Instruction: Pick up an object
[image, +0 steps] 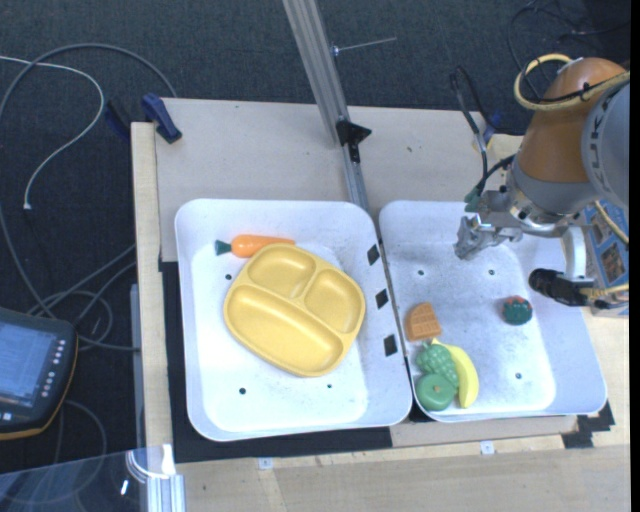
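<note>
Hand (473, 240) low over right bin's (440, 225) far side, arm (560, 140) bent above

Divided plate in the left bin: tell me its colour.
Yellow; the divided plate shows clearly in the camera view.

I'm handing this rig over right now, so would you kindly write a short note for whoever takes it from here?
End effector: low over the far part of the right bin, nothing visibly between its fingers; open or shut cannot be judged.
Right bin: small waffle piece, green grapes, banana and green round fruit clustered at the near left; a green and red piece lies apart, toward the right.
Left bin: yellow divided plate, carrot beside it.
Done: nothing lifted.
Left: grasp and raise one object.
</note>
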